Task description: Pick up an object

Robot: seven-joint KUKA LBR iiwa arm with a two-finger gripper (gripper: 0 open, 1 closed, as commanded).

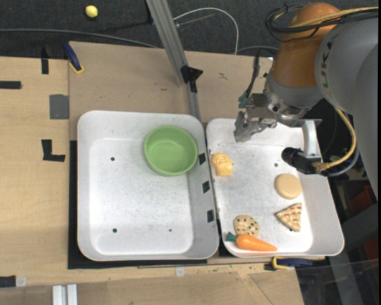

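Observation:
My gripper [244,132] hangs over the far edge of the right bin [324,234], with nothing visible between its fingers. A yellow corn piece [223,164] lies below and to the left of it, near the bin's left wall. Farther toward the front lie a round tan bun [287,186], a pizza slice [291,217], a speckled cookie [245,224] and an orange carrot [256,243]. A green bowl [171,150] sits in the left bin [101,189] at its far right.
A grey metal pole [168,33] slants down to the gap between the bins. A small yellow ball [91,11] lies on the dark floor at the far left. Black tape marks dot the wooden bench [25,107].

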